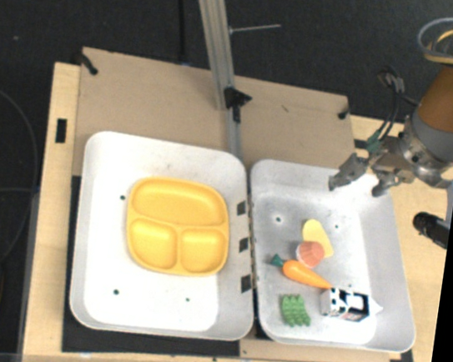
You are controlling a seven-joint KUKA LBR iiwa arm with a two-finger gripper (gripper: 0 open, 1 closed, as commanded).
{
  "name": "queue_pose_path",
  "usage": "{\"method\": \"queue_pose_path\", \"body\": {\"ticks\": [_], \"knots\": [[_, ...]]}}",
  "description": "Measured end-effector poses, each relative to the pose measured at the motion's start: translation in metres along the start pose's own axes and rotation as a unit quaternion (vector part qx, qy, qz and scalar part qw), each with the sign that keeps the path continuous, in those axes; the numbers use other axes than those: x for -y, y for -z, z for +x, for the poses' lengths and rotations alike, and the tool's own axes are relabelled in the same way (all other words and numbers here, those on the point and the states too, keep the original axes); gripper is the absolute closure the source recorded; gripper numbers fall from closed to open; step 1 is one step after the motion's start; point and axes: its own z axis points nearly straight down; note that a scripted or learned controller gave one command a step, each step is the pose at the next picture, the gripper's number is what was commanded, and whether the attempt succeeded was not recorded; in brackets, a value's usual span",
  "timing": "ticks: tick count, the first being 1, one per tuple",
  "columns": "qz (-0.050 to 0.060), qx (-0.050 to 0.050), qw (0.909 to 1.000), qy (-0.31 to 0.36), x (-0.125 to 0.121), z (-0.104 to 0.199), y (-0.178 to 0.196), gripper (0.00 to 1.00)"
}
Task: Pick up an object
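Well below the open end effector lies a carrot.

Open floor across upper right bin; lower half crowded by carrot, green block, small carton, yellow and pink pieces. Yellow tray filling middle of left bin.

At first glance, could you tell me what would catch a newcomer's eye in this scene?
The bright yellow divided tray in the left bin stands out most. Next comes a small cluster of toys in the right bin: an orange carrot, a green block and a black-and-white carton. The gripper hovers open over that bin's far edge, holding nothing.
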Motion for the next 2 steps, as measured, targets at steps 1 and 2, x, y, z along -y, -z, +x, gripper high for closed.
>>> {"method": "queue_pose_path", "body": {"ticks": [1,2], "knots": [[0.0,0.0,1.0,0.0,0.0,0.0,0.0,0.0],[0.002,0.0,1.0,-0.002,0.001,-0.011,-0.048,0.0]]}}
